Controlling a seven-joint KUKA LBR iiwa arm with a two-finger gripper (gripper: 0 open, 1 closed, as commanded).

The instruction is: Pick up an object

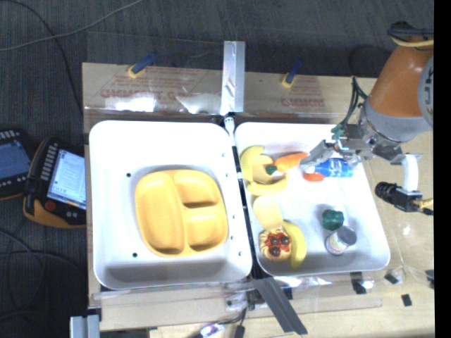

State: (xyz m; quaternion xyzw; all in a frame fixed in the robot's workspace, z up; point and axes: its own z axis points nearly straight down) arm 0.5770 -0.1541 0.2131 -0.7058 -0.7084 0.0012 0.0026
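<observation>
You'll find the yellow divided plate in the left bin. In the right bin, a toy carrot lies beside the banana: light, stiff, probably slick, so grasp its middle. The gripper hovers by it; I cannot tell its opening.

arm: cut off by the right edge of the picture, so just its orange band and grey wrist show.
hand: small and blurred over the right bin; whether its fingers are apart or closed cannot be told.
blue thing: partly under the hand, too blurred to name.
carrot: its right end is covered by the hand.
banana: part of it lies under a small green piece.
tablet: cut off by the left edge.
surface: its front edge is hidden behind metal brackets.
</observation>
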